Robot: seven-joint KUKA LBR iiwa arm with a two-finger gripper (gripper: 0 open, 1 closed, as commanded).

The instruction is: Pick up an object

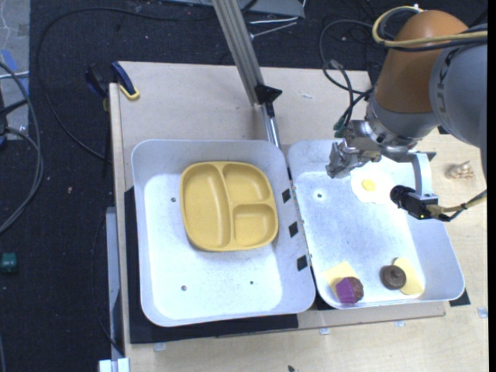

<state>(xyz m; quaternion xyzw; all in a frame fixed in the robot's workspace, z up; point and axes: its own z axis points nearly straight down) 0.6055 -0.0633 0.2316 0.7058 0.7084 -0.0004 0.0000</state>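
On the desk point(194, 80), the gripper point(339, 165), its state untellable, hovered at the right bin's point(434, 242) eleven o'clock; approach step, descent next.

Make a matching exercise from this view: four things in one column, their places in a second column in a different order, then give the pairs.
Things
1. yellow divided plate
2. purple object
3. brown round object
4. gripper

Places
A. near corner of the right bin, closest to the left bin
B. over the far end of the right bin
C. in the left bin
D. near edge of the right bin, on a yellow piece

Pairs: 1-C, 2-A, 3-D, 4-B
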